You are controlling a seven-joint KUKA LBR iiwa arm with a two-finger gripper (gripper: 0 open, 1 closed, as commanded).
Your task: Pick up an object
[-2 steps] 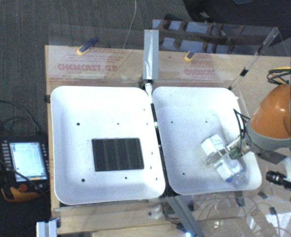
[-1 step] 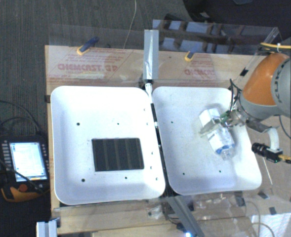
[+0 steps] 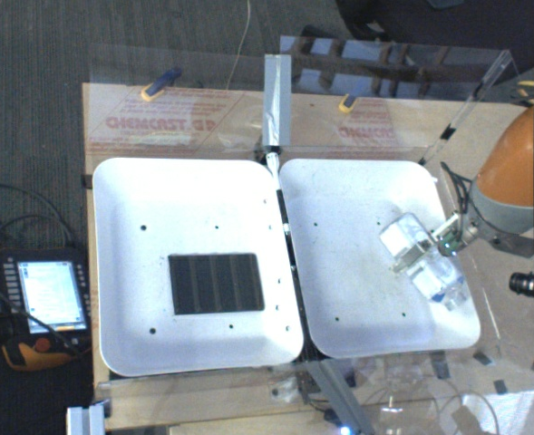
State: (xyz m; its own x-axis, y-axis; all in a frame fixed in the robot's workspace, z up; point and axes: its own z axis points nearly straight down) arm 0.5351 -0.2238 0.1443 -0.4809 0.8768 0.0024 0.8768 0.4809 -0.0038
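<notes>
- Camera view, looking down at a slant: two white bins side by side; landmark is the seam between them, running up the middle.
- Left bin (image 3: 121, 243), left of the seam: one dark ribbed rectangular pad (image 3: 217, 283) lying flat, near the seam and toward the front edge. Likely lying loose there as pick stock.
- Right bin (image 3: 339, 198), right of the seam: the gripper (image 3: 421, 250) sits low over the far-right part, well apart from the seam. Pale, partly clear shapes cluster around it; I cannot separate tool from object, so no count there.
- Gripper state: cannot tell how wide it stands, nor whether anything is in it.
- Arm (image 3: 507, 175) enters from the right, orange band above the wrist; the reach suits a pick attempt in the right bin.
- Count: bins two, dark pads one, arms one.
- Judgement: pick not confirmed.
</notes>
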